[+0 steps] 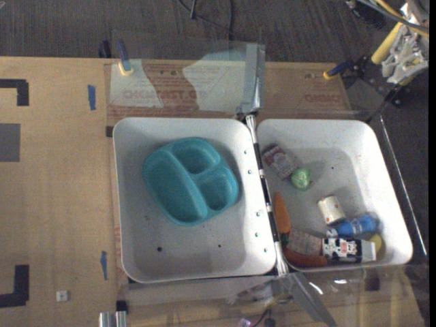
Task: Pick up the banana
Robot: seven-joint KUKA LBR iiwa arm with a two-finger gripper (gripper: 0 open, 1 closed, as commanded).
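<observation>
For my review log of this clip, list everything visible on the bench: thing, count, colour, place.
Bins: two, white, side by side on the bench.
Divided plate: one, teal, three compartments, in the left bin.
Small packet: one, red and white, right bin, far left corner.
Round fruit-like item: one, green, right bin, beside the packet.
Carrot-like item: one, orange, along the right bin's left wall.
Small can: one, whitish, right bin, middle.
Bottle: one, blue, right bin, near side.
Carton: one, black and white, right bin, near edge.
Sausage-like item: one, reddish brown, right bin, near left corner.
Clamps: blue, on the bench's far edge.
Arm parts: yellow and grey, top right, blurred.
</observation>
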